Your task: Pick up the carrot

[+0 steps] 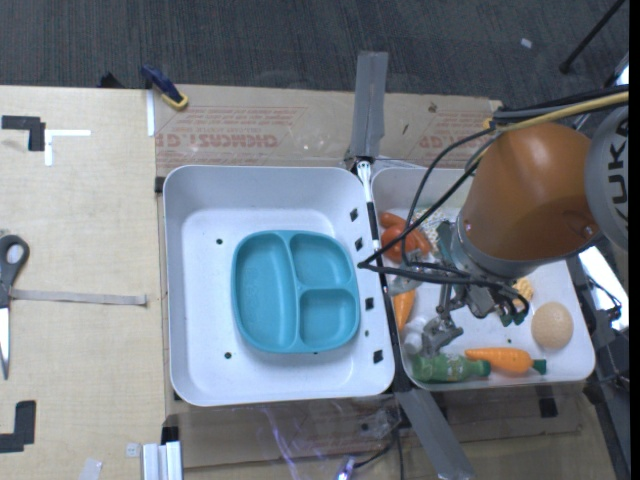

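Note:
The carrot [499,359] is orange with a small green stub at its right end. It lies flat along the front wall of the right bin [575,373]. My gripper [437,331] hangs below the orange wrist band, low over the bin floor. It is a short way to the left of the carrot and slightly behind it, apart from it. The gripper stands just above a green vegetable [446,370] that lies end to end with the carrot on its left. The arm's bulk hides the middle of the right bin.
The left bin [190,298] holds a blue divided plate [296,291]. In the right bin are a beige egg [551,325], a yellow piece [523,290], a red-and-orange item [402,236] and an orange piece [402,309] by the left wall. Cables loop beside the gripper.

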You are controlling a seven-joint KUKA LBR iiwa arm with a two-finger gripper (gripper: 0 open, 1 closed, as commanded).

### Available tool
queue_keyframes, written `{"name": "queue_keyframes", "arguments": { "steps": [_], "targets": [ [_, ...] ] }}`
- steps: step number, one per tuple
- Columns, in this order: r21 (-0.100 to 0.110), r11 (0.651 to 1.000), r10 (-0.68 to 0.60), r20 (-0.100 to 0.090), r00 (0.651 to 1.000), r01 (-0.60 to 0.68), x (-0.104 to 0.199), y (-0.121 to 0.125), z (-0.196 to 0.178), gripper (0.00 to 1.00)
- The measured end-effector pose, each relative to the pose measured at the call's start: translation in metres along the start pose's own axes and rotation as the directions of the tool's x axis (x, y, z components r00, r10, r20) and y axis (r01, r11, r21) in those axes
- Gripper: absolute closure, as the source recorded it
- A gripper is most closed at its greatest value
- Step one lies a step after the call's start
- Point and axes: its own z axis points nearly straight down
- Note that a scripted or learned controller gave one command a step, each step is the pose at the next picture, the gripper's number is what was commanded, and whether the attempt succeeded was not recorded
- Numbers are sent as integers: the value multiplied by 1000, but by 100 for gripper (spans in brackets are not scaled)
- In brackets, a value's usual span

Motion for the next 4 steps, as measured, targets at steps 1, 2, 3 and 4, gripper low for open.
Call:
{"name": "queue_keyframes", "arguments": {
  "steps": [1, 2, 3, 4],
  "targets": [
    [0, 1000, 0, 0, 1000, 0, 0, 0, 0, 0],
    [0, 1000, 0, 0, 1000, 0, 0, 0, 0, 0],
    [0, 1000, 0, 0, 1000, 0, 0, 0, 0, 0],
    [0, 1000, 0, 0, 1000, 0, 0, 0, 0, 0]
  ]
}}
